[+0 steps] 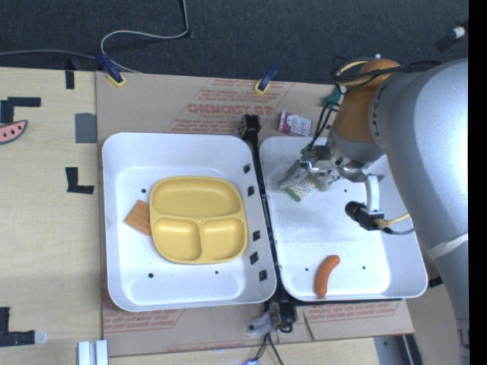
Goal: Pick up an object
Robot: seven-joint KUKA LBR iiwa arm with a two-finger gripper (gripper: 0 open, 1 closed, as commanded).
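Your nearest candidate is a small green-and-white object lying in the upper left part of the right bin, close to the divide between the two bins. The gripper sits right over it, just above and slightly to the right, low in the bin. Whether it is open, closed or gripping anything, you cannot tell from this angle; the wrist hardware blurs together with the object's edge.

Further down the same bin, near the front wall, an orange sausage-shaped piece lies on its own, well apart from the gripper.

Behind the gripper, the arm comes in from the right, orange band above the wrist, big grey body covering the bin's right side. A black fitting with a cable hangs off the wrist over the bin floor.

Look across to the left bin: a yellow divided plate rests in the middle, and a tan cracker-like square pokes out from under its left edge.

On the cardboard behind the bins, a small packet lies just beyond the right bin's back rim.
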